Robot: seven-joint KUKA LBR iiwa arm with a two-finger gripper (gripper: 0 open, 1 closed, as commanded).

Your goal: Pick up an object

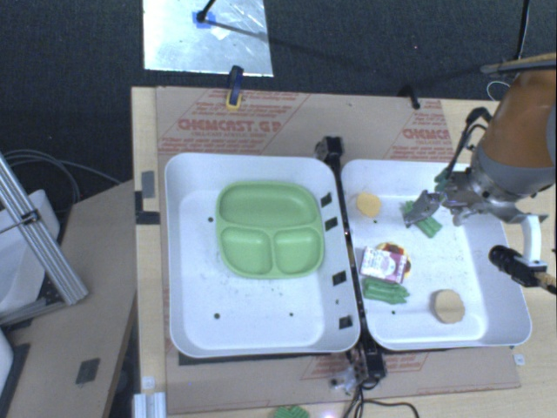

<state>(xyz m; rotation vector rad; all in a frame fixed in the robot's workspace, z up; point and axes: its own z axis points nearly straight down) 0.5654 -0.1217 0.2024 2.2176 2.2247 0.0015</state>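
My gripper (425, 209) hangs low over the upper middle of the right bin (505, 320), at the end of the grey arm with its orange band (526, 111). A green toy piece (429, 226) lies right under and beside the gripper tip, partly hidden by it; whether they touch is unclear. A yellow round piece (369, 204) lies to the gripper's left. Below sit a printed snack packet (385, 262), a green pea pod (385, 292) and a tan round biscuit (448, 306).
The left bin (187, 259) holds a green divided plate (269, 229). A black divider with clips (342, 233) runs between the bins. A black bracket (515, 265) juts over the right bin's right rim. A shiny metal sheet (207, 24) lies beyond the bench.
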